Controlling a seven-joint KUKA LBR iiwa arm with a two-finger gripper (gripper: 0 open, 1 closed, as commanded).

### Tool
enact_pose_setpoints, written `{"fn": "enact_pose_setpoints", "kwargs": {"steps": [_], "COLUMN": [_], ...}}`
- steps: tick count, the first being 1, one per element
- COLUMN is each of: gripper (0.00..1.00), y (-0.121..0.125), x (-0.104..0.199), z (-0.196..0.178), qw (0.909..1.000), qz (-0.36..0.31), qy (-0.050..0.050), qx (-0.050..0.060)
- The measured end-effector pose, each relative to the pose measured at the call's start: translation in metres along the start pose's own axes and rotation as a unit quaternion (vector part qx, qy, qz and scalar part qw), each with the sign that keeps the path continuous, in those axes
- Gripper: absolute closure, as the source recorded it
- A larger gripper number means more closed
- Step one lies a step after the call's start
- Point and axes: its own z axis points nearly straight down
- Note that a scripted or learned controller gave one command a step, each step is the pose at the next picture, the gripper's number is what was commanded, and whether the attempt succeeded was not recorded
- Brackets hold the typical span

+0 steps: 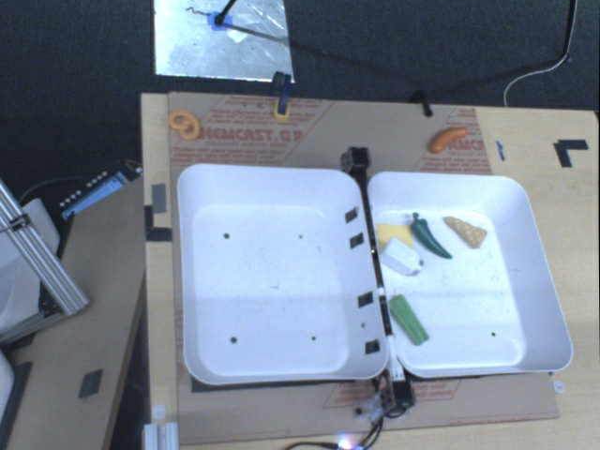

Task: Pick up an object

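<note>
The right bin (525, 345) is holding the pickable things, all sitting toward its left wall. A white block (400, 257) is lying there with a yellow piece (389, 233) touching it at twelve o'clock. A dark green pepper (429, 236) is lying at two, a tan wedge (466, 232) beyond that, and a light green stick (409, 319) at six.

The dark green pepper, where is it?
The dark green pepper lies in the right bin, near its far left, between the yellow piece and the tan wedge.

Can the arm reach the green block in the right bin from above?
Probably yes. The green block lies flat in the right bin, apart from the white piece and dark pepper. Only the divider wall beside it may crowd the tool.
</note>
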Motion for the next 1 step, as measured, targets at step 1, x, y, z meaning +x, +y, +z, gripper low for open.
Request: {"fn": "enact_pose_setpoints", "kwargs": {"steps": [1], "gripper": [1.0], "y": [-0.0007], "x": [-0.039], "z": [0.0001], "qw": [1.0], "qz": [0.003], "qy": [-0.001], "qx": [0.0]}}
